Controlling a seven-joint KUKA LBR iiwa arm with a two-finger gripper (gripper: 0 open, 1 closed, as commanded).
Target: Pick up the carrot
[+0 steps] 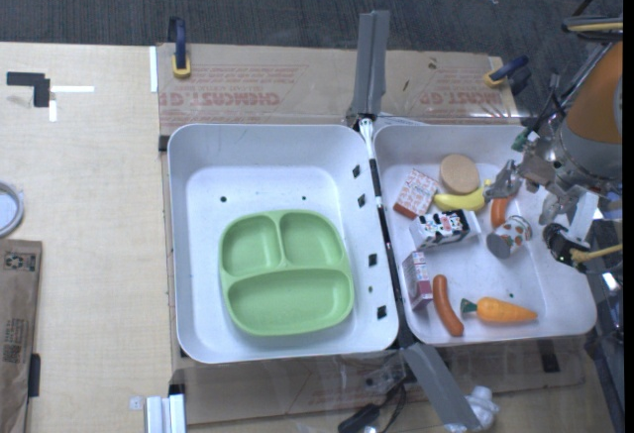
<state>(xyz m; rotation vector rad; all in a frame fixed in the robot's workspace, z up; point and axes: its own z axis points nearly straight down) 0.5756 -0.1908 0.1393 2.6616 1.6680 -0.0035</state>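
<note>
Where the arm (594, 104) reaches in from the right, the gripper (555, 208) is seen over the right-hand rim of the right bin (570, 322), low above the bin's far right part. Whether it is spread or closed cannot be told, and nothing can be made out in its grasp.

Just left of it a small orange-red piece (498, 211) is seen, with a grey and white object (508, 240) just beside it towards the near edge. Further left lie a banana (462, 200) touching a round tan disc (459, 170), a red and white packet (415, 193) and a black and white carton (442, 226).

The carrot (506, 311) is found on the bin floor near the front rim, lying flat with its green end to the left and apart from the gripper. A red sausage (447, 304) lies just left of it, and a small carton (417, 279) sits against the left wall. Bare floor is left between the carrot and the right wall, and between the carrot and the grey and white object.

The left bin (188, 223) is occupied by a green divided plate (287, 272), with open floor all around it. Both bins are set on the worktop (79, 223), their inner rims touching.
</note>
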